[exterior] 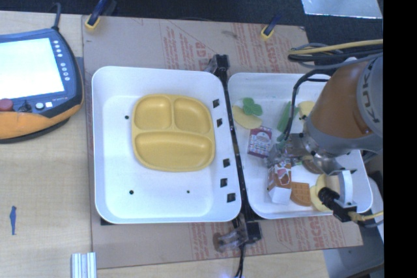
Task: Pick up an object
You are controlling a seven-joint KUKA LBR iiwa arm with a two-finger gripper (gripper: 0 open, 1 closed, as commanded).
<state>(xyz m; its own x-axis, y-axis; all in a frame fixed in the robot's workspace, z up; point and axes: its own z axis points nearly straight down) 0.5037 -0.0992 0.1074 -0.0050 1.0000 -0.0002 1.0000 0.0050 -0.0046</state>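
Note:
The right bin point(260, 84) holds several small items. Among them are a purple-and-white packet point(260, 141), a green leafy toy point(251, 106) on a pale yellow piece point(245, 119), and a green pod point(285, 117). A white carton point(280, 183), a brown waffle square point(300, 193) and a yellow ring-shaped toy point(323, 197) lie nearer the front. My gripper point(285, 154) is low in this bin, between the packet and the carton, just above the carton's top. The grey and orange arm point(342, 107) covers the bin's right half.
The left bin point(111, 140) carries a yellow divided plate point(174, 132). A teach pendant with a white screen point(32, 78) lies at the far left of the bench. Black clips point(221, 64) join the bins along the middle. Cables point(332, 49) run behind the arm.

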